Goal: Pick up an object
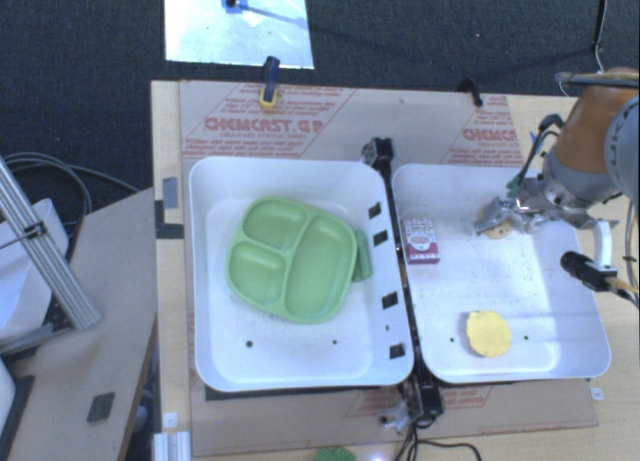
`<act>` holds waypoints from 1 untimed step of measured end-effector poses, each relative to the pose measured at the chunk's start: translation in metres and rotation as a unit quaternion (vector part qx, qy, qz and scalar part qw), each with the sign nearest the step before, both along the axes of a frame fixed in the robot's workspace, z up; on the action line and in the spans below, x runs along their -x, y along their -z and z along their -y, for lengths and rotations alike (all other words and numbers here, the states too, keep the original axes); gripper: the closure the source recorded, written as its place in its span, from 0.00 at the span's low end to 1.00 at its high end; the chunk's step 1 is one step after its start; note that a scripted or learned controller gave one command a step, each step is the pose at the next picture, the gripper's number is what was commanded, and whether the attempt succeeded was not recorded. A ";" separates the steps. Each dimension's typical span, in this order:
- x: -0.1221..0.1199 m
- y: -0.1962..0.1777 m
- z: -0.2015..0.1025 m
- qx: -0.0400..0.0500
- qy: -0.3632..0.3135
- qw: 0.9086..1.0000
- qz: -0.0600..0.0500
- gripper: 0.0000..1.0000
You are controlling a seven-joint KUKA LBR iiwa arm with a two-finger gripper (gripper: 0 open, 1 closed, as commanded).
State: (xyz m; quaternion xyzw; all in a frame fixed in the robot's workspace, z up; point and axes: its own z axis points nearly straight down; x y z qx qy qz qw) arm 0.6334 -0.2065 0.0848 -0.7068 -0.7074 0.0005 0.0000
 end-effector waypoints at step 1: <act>-0.037 -0.001 -0.001 -0.001 -0.002 1.000 0.001 0.00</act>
